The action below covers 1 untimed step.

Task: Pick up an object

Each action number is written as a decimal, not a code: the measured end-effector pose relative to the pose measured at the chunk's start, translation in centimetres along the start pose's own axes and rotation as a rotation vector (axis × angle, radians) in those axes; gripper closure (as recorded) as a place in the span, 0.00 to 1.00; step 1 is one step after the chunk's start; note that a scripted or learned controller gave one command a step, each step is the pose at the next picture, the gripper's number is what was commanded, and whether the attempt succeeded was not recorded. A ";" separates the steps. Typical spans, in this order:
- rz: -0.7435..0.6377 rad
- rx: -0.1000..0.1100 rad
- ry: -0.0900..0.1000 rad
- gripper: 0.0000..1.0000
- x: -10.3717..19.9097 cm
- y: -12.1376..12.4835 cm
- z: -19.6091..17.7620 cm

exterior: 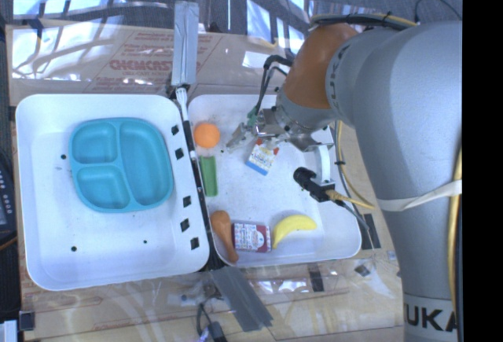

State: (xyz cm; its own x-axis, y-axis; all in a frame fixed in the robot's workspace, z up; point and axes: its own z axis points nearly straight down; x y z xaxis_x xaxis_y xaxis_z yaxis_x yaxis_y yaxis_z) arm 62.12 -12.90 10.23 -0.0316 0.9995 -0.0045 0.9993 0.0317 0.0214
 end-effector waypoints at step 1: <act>-0.051 0.009 0.001 0.00 -0.3 1.1 0.1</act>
